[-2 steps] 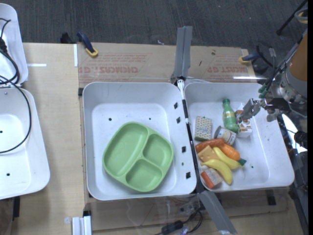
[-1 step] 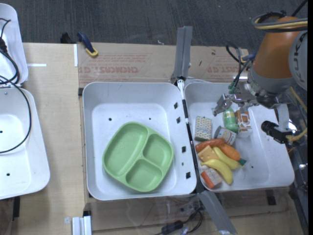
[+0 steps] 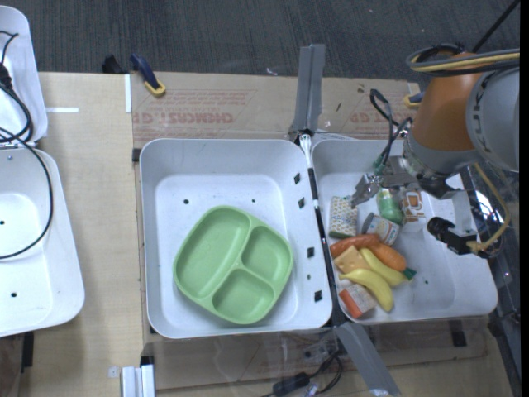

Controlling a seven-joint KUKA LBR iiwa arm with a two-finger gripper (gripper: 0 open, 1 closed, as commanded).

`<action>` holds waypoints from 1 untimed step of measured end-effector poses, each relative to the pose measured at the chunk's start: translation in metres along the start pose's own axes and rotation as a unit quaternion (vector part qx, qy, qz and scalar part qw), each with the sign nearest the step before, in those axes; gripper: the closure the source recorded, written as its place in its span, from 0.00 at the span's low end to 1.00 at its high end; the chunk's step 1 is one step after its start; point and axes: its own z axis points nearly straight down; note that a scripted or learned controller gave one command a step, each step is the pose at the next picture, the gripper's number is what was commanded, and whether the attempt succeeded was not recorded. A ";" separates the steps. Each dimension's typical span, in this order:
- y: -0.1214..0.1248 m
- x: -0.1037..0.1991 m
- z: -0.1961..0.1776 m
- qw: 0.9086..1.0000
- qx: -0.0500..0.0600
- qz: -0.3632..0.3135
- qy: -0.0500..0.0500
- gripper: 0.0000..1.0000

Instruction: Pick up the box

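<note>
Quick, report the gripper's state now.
Gripper: cannot be told; it sits low in the right bin, above the small box, nothing visibly held.

Right bin (image 3: 463, 300): left half crowded, box (image 3: 342, 216) against the dividing wall, can (image 3: 382, 228), green bottle (image 3: 388, 206), carrot (image 3: 382, 251), bananas (image 3: 374, 278) packed touching or just beside one another; right half bare floor, open from above. Left bin (image 3: 165, 180): green divided plate (image 3: 234, 264) occupies centre; back strip and corners free
</note>
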 end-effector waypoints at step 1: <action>-0.008 0.007 0.021 0.999 -0.018 0.032 -0.003 0.00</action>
